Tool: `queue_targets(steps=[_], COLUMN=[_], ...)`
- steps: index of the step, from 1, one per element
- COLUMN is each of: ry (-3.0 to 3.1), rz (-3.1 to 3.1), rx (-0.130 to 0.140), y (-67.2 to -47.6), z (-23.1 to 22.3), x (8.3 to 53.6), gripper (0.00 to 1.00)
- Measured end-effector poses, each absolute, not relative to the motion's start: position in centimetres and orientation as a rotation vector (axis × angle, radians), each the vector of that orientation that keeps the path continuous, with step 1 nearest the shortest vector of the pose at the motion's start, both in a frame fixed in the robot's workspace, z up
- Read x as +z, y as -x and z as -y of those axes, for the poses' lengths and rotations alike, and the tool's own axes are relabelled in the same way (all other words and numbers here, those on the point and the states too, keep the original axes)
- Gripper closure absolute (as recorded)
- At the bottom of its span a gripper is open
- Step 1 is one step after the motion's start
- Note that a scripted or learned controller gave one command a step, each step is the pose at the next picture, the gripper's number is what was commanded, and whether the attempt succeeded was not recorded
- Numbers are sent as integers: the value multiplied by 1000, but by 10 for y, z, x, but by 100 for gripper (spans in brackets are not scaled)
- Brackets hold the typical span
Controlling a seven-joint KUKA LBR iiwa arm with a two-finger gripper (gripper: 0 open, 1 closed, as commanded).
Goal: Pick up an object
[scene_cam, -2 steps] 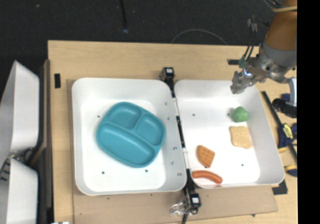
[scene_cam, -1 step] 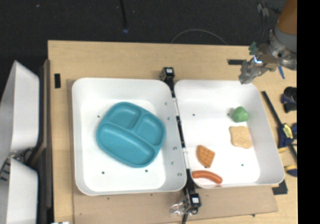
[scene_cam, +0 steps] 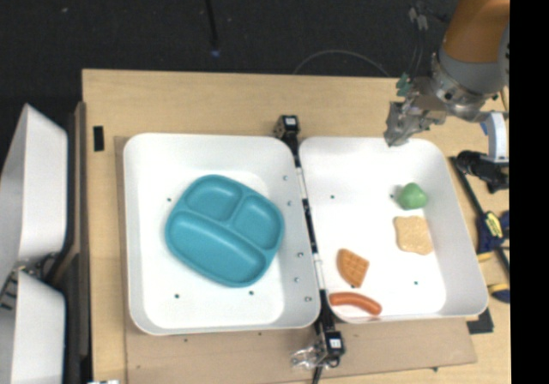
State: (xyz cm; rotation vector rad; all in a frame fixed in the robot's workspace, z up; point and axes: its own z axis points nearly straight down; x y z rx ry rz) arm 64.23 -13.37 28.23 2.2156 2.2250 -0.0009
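In the right bin (scene_cam: 343, 168) lie a small green round piece (scene_cam: 413, 195), a tan slice of toy bread (scene_cam: 414, 235), an orange waffle-like piece (scene_cam: 352, 267) and a red-orange sausage (scene_cam: 355, 303) near the front wall. My gripper (scene_cam: 401, 130) hangs over the bin's back right rim, above and behind the green piece. Nothing shows between its tips, and it sits well apart from all the objects.
The left bin (scene_cam: 146, 288) holds a teal divided plate (scene_cam: 225, 229). A black clamp (scene_cam: 286, 127) sits at the back between the bins, another clamp (scene_cam: 324, 346) at the front. Tools lie on the bench (scene_cam: 214, 99) to the right (scene_cam: 489, 228).
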Motion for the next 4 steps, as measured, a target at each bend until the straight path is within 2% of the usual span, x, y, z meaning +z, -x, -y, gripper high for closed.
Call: queue_targets(steps=[3, 4], ry=[-2215, -2213], rz=[-2227, -2227], rx=[-2, 3], y=[-660, -678], z=[-11, -62], x=[257, 253], gripper=[100, 100])
